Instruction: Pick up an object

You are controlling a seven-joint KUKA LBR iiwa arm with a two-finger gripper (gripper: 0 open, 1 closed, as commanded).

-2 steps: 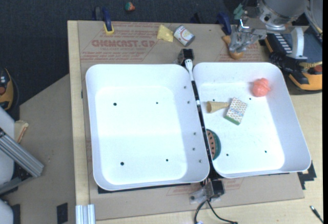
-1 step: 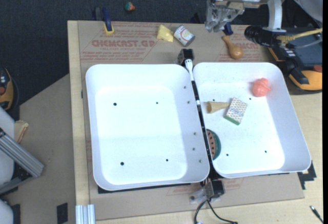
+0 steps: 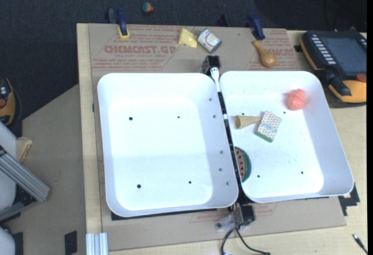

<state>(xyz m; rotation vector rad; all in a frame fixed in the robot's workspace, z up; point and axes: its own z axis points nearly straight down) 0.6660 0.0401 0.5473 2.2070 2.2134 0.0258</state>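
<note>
Four candidates in right bin (image 3: 326,149): pink ball (image 3: 296,99) far right, patterned block (image 3: 268,126) touching cone (image 3: 246,122), green disc (image 3: 243,165) at left wall | gripper state: cannot tell | risk: ball rolls; disc jams against wall

You have two bins side by side on the counter (image 3: 58,149), right bin (image 3: 326,149) holding a ball (image 3: 296,99) at back, a block (image 3: 268,126) nearer centre, perhaps a cone (image 3: 246,122) just left of it, left bin (image 3: 111,149) beside it.
</note>
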